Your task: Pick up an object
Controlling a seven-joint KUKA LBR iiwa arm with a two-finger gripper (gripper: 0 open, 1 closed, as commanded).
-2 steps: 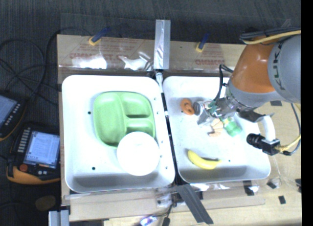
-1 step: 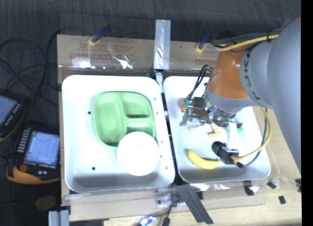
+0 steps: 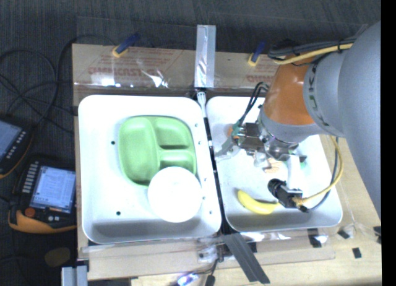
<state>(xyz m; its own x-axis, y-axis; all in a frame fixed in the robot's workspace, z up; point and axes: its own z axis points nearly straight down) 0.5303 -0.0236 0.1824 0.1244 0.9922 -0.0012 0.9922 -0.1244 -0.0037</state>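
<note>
Banana (image 3: 257, 203), the likeliest pick, lies near the front wall of the right bin (image 3: 322, 216), just below the gripper (image 3: 267, 162) and beside a black cable fitting (image 3: 281, 193). The gripper's opening cannot be told. A good grasp would centre over the fruit's middle, clear of the fitting.

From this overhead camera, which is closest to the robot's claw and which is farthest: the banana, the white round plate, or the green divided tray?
Measured from the gripper, low in the right bin:
1. Banana, in the same right bin, just below it.
2. White round plate, in the left bin, near its front.
3. Green divided tray, in the left bin, partly under the plate; farthest by a modest margin.
</note>
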